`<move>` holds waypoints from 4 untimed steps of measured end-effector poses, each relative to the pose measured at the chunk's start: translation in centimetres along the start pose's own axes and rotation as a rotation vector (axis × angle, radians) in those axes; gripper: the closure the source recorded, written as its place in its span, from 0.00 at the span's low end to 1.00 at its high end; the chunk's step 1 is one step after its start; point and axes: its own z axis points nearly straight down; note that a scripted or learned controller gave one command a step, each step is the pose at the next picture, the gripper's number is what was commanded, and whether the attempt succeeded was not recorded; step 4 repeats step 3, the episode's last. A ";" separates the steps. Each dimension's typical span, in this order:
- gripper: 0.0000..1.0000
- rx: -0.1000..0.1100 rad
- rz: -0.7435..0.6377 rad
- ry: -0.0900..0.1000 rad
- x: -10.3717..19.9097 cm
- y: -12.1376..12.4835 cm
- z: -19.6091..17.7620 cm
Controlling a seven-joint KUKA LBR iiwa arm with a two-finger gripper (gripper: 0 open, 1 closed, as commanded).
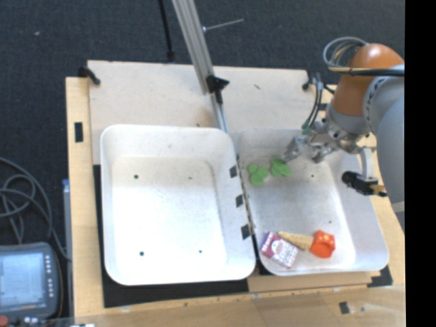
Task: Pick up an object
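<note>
While I am hovering my gripper (pixel 298 150) near the right bin's (pixel 354 213) far edge, I am approaching the green pieces (pixel 280 168). I cannot tell my jaws' state; next I am needing to descend over them.

A pale wooden bench (pixel 157 87) is seen from above, set on dark carpet (pixel 41 33). A slanted aluminium pole (pixel 194 36) is fixed at the bench's far side by a black clamp (pixel 216 84), and a thin black cable (pixel 163 19) runs beside it. A loop of grey cables (pixel 17 189) is laid on the floor at the left. A grey screen unit (pixel 26 281) is placed at the lower left corner. Small black brackets (pixel 240 199) are seen between the two bins.
</note>
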 end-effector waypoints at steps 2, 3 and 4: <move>1.00 -0.010 -0.002 0.001 -0.7 1.0 -6.5; 1.00 -0.012 -0.002 0.000 -1.3 1.2 -13.0; 1.00 -0.012 -0.002 0.000 -1.3 1.2 -13.0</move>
